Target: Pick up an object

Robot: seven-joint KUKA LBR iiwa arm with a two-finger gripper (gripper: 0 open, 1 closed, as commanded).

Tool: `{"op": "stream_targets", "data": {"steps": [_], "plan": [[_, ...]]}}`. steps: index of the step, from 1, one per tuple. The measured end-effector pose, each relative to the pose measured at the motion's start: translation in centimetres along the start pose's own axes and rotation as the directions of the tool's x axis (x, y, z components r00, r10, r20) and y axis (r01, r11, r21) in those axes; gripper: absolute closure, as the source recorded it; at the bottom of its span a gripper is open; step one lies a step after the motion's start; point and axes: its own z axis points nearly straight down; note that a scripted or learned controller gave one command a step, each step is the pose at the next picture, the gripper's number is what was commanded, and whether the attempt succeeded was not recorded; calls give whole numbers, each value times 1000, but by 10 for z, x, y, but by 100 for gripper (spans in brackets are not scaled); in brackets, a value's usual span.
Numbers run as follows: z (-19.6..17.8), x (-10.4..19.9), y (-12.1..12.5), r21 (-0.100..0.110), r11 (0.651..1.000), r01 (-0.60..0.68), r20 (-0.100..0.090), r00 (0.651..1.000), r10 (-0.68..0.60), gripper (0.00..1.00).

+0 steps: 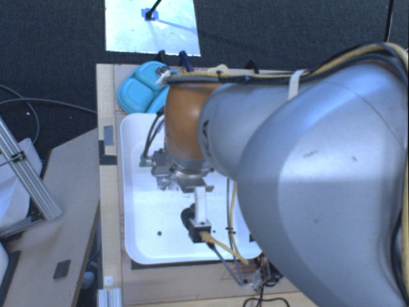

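The big grey arm (319, 171) is the largest thing here. It comes in from 3 o'clock and covers most of the right side. It reaches down over the bins. Near its end is an orange band (182, 123), fat and round, at about the middle of the view.

Under the arm is the wooden bench (108, 203). On it sits a white bin (137, 171). The floor of the bin is bare and white on its 9 o'clock side. The arm hides its 3 o'clock side.

At 9 o'clock from the bench is a pale board (64, 190). A metal rail (25, 171) lies across it at a slant.

At 12 o'clock, past the bench, a shiny sheet (150, 18) lies flat on dark cloth.

The blue thing (137, 91) is light blue, soft and rounded. It is at 11 o'clock from the white bin, just past the bin's far rim. The orange band hides its 3 o'clock side. I can't see what it rests in.

The gripper (179, 183) hangs just below the orange band, over the middle of the white bin. It is at 5 o'clock from the blue thing and well apart from it. I can't make out whether it is spread wide or closed up. I see nothing in its grip.

A small dark dot (160, 233) is on the bin floor at 7 o'clock from the gripper.
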Motion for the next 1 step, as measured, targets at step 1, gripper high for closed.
{"op": "stream_targets", "data": {"steps": [1], "plan": [[58, 8, -58, -2, 1000, -11, 4, 1000, 11, 100]]}}
